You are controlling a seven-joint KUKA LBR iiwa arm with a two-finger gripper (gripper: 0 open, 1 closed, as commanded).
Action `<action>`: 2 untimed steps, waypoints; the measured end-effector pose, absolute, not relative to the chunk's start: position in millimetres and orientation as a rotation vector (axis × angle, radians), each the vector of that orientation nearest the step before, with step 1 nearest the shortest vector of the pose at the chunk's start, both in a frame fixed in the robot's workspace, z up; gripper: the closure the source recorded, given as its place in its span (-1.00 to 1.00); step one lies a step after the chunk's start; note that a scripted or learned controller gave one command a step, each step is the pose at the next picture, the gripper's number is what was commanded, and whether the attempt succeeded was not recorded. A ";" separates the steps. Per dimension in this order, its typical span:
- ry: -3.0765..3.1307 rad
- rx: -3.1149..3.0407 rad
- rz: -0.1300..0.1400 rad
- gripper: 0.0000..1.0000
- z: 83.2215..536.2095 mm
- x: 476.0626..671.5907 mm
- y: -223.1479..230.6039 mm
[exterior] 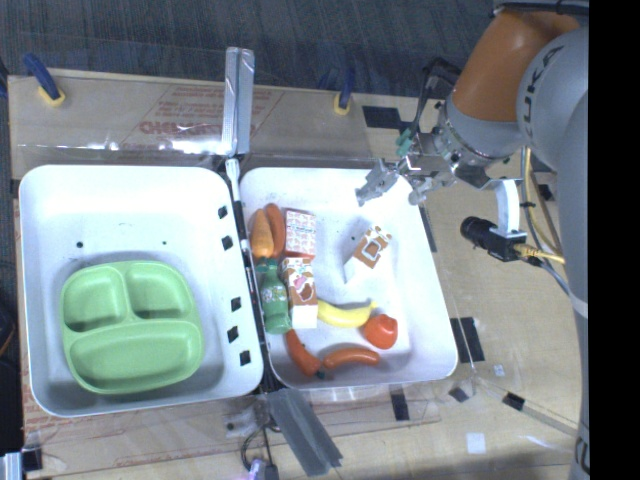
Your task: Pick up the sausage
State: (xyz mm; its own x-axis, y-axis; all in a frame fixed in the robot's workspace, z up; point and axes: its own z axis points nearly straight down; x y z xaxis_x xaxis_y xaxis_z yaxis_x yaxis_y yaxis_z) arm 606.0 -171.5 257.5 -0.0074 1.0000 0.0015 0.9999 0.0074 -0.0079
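Glossy plastic sausage [349, 356], smooth white plastic bin [435, 308], matt green plastic tray [130, 323]

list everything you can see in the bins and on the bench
sausage: 2, red-orange, right bin's near edge
banana: 1, yellow, above the sausages
tomato: 1, red, right of banana
hot dog bun: 1, orange-tan, right bin's left side
cartons: 3, red-white and brown-white, right bin
bottle: 1, green, left wall
divided plate: 1, green, left bin
bins: 2, white, side by side
hand: 1, grey, over right bin's far edge
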 end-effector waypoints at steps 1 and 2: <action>-2.015 -2.413 -0.006 -1.00 112.8 528.2 -127.0; -2.112 -2.318 0.005 -1.00 204.4 510.1 -152.1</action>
State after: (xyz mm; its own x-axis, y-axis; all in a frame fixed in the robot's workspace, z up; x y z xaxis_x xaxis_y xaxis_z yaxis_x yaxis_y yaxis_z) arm 510.1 -152.1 204.4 0.0928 0.9957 0.0011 0.9957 -0.0928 -0.0060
